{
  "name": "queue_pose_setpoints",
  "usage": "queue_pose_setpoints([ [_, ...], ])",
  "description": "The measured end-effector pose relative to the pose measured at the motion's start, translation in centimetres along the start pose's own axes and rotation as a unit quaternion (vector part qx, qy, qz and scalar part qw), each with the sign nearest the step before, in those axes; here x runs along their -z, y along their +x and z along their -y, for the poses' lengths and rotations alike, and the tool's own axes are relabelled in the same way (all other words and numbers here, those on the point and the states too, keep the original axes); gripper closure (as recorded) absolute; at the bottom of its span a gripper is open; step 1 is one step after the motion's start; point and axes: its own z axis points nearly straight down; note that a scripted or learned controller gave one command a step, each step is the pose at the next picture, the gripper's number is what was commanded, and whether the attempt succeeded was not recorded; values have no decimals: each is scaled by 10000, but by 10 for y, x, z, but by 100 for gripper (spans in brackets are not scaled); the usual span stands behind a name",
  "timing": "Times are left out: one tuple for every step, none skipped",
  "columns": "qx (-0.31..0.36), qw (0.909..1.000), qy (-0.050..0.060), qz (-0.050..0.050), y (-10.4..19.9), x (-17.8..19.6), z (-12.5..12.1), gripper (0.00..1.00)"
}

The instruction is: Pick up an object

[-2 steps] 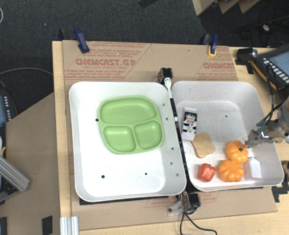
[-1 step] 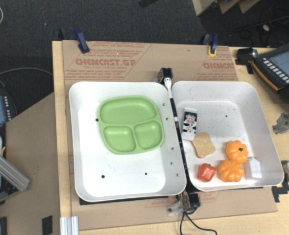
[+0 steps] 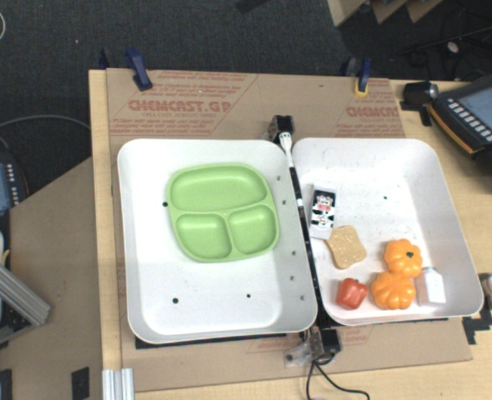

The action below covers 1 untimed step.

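Observation:
The right bin point(image 3: 413, 182) holds several small objects near its front edge. A black-and-white card packet point(image 3: 323, 213) lies by the bin's left wall. Just below it lies a tan slice of toast point(image 3: 346, 247). A red pepper point(image 3: 352, 292) sits at the front. To its right are two orange pumpkin-like toys point(image 3: 403, 257) point(image 3: 394, 290), one behind the other. A small white block point(image 3: 433, 287) touches the front one on its right. In the left bin point(image 3: 146, 290) a green divided plate point(image 3: 223, 212) lies flat.
Both bins rest on a cardboard sheet point(image 3: 188, 102) held by a blue clamp point(image 3: 138, 69) and a yellow-blue clamp point(image 3: 363, 77). A dark tablet device point(image 3: 475, 115) lies at the right rear. Cables point(image 3: 325, 365) hang at the front.

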Motion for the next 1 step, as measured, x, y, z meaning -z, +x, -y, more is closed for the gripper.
queue_pose_setpoints([
  [-10,9998,173,-77,3,-155,4,100],
])
